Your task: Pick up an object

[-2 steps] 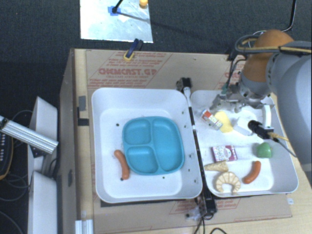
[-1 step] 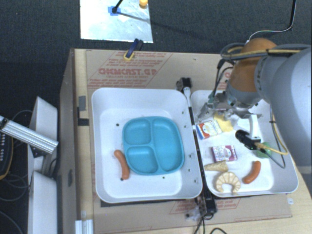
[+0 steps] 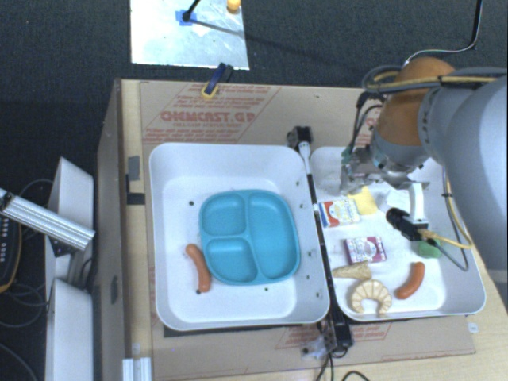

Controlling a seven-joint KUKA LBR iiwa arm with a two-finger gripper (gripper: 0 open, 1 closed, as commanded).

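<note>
Several items lie in the right bin; the pincer hangs at its back-left corner, just above the yellow block; its state cannot be told.

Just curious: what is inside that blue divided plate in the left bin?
Nothing is visible in the blue plastic divided plate; its compartments look bare. An orange toy sausage lies beside it, outside its rim. What's beneath the plate is covered.

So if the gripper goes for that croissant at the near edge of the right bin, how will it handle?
The croissant looks like a toy: probably light and stiff. Its curved, ridged back may slip between fingers. It seems to touch the cone-shaped piece, so a push would likely shift both. It lies flat, so rolling seems unlikely.
</note>
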